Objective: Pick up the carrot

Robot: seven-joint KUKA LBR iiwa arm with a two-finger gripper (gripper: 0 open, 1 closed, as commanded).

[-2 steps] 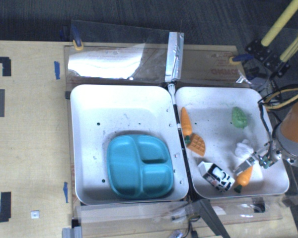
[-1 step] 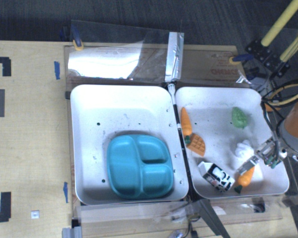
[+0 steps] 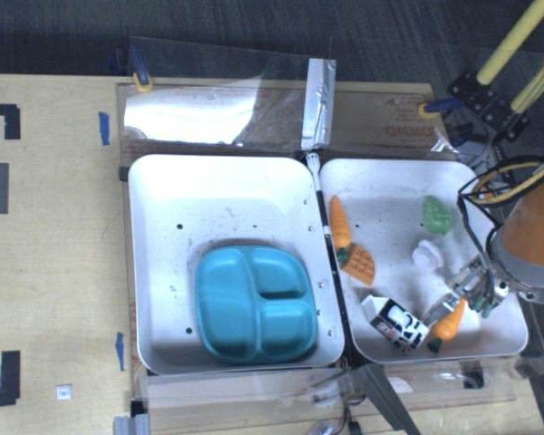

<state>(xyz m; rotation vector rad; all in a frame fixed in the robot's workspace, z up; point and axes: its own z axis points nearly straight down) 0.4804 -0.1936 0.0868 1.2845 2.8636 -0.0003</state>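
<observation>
Spanning tan bench [image 3: 45,270], two white bins [image 3: 163,188]; fingers [image 3: 461,303] clamped on carrot [image 3: 448,321].

The carrot [image 3: 340,224], orange and slim, lies lengthwise against the right bin's [image 3: 381,175] left wall, toward its far end.

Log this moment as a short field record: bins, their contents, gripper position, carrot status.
left bin: holds a blue divided tray
right bin: orange carrot by the left wall, waffle-like piece below it, green item, white item, black-and-white item, small orange piece
gripper: low in the right bin, beside the small orange piece
carrot status: lying in the bin, apart from the gripper
</observation>
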